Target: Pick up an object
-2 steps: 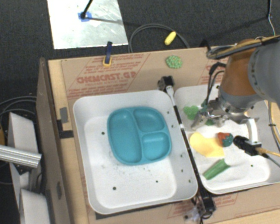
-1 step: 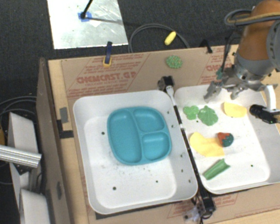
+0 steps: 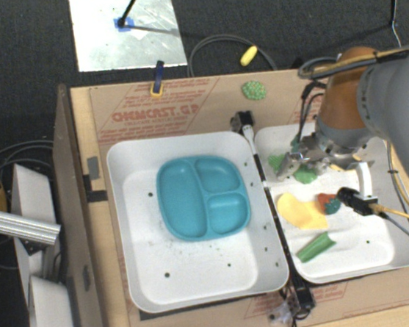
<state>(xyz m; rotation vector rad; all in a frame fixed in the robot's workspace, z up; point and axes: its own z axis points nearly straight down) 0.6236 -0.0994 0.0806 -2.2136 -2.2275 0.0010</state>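
- We see the gripper [image 3: 306, 160] low in the upper left part of the right bin [image 3: 404, 249], over a small green piece [image 3: 305, 176].
- We cannot tell how far its jaws stand apart, nor whether anything sits between them; the metal parts blur together there.
- That green piece lies just below the jaws, touching or nearly so. It looks small, light and rounded, probably a plastic toy, so we judge it may roll or slip from a pinch.
- Below and a little left of the jaws lies a yellow piece [image 3: 301, 212], flat and broad. It looks hard to grasp from above except across a thin edge.
- Further below rests a green stick-shaped piece [image 3: 315, 247], stiff-looking and narrow. Taking it across its short width at mid-length seems the surest hold to us.
- The left bin [image 3: 148, 277], well left of the jaws, holds a blue divided plate [image 3: 203, 197].
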